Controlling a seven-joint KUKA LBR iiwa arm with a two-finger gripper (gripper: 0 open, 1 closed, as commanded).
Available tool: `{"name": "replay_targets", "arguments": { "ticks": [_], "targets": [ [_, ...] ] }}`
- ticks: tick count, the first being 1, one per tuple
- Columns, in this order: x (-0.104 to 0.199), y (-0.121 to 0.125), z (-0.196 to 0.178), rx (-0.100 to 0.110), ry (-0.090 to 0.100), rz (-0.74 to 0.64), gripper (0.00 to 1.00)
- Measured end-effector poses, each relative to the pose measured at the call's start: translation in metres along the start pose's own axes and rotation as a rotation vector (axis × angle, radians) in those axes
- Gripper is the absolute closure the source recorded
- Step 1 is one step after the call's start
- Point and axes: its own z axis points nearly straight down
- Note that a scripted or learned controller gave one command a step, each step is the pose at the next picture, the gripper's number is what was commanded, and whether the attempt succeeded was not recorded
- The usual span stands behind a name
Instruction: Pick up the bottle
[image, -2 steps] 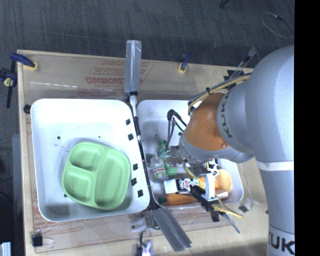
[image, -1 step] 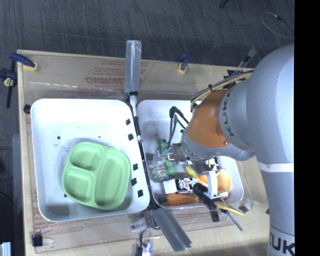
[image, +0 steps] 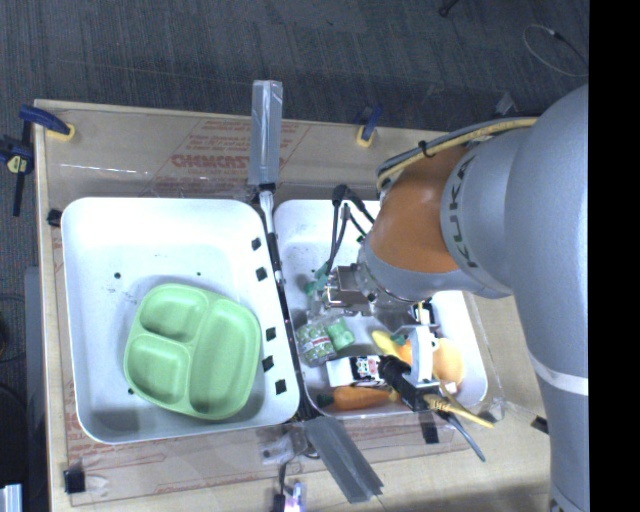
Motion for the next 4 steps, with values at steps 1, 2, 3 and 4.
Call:
{"name": "replay_targets", "arguments": {
  "ticks": [1,2,3,4],
  "targets": [
    [-0.047,-0.018,-0.01,-0.001,-0.001,-0.375,1.0],
    [-0.047,-0.018,-0.01,-0.001,-0.001,-0.375,0.0],
    [-0.056,0.009,0.087,-0.027,-0.025,-0.607,0.0],
    [-0.052,0.01,0.08,-0.024,-0.017,-0.617,1.0]
  ]
}}
